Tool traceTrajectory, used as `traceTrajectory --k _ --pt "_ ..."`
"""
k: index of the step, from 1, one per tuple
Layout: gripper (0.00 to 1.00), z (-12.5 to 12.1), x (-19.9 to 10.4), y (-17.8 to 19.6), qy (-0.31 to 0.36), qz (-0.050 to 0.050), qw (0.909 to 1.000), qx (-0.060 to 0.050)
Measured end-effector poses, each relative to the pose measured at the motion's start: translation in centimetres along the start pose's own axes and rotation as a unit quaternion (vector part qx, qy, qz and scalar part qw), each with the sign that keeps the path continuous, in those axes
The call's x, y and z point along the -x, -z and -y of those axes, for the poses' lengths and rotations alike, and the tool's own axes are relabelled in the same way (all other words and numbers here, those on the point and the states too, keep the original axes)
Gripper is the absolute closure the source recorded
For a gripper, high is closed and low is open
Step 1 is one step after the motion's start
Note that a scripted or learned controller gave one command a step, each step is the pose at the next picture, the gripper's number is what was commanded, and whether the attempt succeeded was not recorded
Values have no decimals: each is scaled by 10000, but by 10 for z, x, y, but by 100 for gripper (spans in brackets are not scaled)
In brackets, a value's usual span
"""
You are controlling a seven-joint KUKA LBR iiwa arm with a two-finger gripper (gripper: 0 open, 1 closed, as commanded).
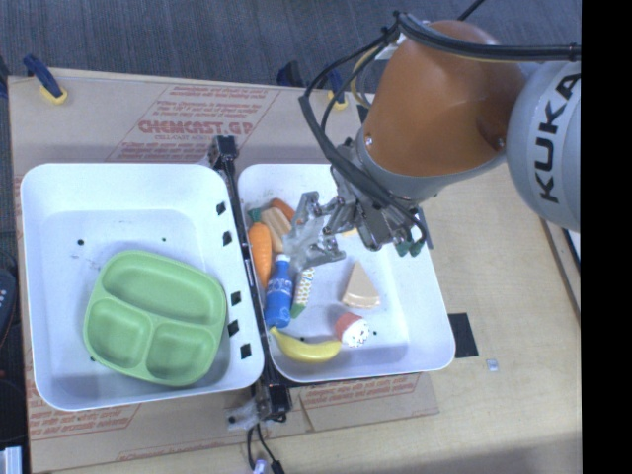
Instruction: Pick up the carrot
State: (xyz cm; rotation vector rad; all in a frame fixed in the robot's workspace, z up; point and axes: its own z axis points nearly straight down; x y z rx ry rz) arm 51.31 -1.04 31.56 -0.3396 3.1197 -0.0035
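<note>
The task stood at the approach stage, nothing yet grasped. The slender orange plastic carrot lay lengthwise along the left wall of the right-hand shallow white bin, touching a blue-and-white bottle. The metal two-finger end effector hung just right of the carrot, fingers apparently apart and holding nothing. Judged next: shift left, descend, close across the carrot.

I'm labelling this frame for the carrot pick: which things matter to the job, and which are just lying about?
Job: carrot; gripper; right bin holding the carrot.

Lying about: banana; blue bottle; cheese wedge; green tray in the left bin.
</note>
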Motion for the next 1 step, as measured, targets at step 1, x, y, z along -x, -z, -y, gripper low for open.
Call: traceTrajectory --k 1 --pt "100 -38 -21 -111 907 -26 9959 16"
